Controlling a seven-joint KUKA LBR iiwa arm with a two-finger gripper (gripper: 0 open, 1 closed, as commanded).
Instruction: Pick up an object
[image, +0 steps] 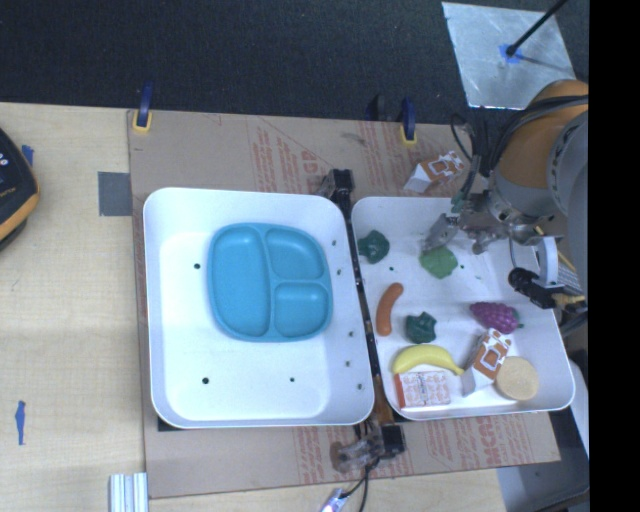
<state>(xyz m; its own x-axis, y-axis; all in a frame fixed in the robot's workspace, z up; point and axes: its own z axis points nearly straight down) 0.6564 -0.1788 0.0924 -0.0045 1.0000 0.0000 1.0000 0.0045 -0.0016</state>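
Grey metal fingers of the gripper are seen spread apart at the upper part of the right bin, with nothing clamped between them; one dark finger reaches down-left toward a light green leafy toy, which lies just below the fingertips and may be touched by one of them, though contact cannot be settled from this slant. That green piece is judged the likeliest object for the pick: it sits directly beneath and slightly toward the near side of the claw, so a short descent would be called for. Its shape is lumpy and roughly round, with no clear long axis, and its surface looks like matte moulded plastic. Farther out, a dark green ruffled piece is found to the left near the bin wall, and a smooth orange sausage lies below it, its long axis running nearly upright in the view. A second dark green lump rests near the middle, a knobbly purple grape bunch to its right, and a glossy curved yellow banana below. A printed carton, a small box and a tan round biscuit are gathered along the near edge. In the left bin a smooth blue divided plate is set.
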